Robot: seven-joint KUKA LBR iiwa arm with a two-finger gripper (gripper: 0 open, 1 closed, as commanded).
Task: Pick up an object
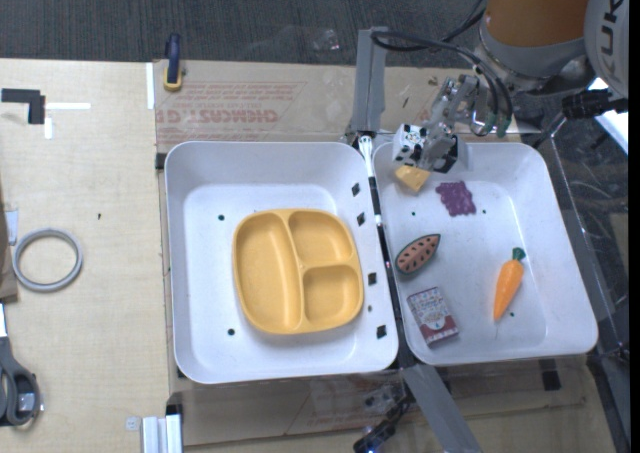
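Note:
My gripper (424, 151) hangs over the far left corner of the right bin (566, 241). A small yellow wedge (411, 179) lies right under its tip, touching it or very nearly so. Whether the wedge is gripped is not visible. Further into the same bin lie a purple grape bunch (456, 197), a brown oval piece with a red edge (417, 253), an orange carrot (508, 283) and a small red packet (432, 315).
The left bin (185, 241) holds a yellow divided plate (298, 269). A grey upright post (368, 81) stands just behind the gap between the bins, close to the gripper. On the bench at the left are a tape ring (45, 259) and scissors (15, 396).

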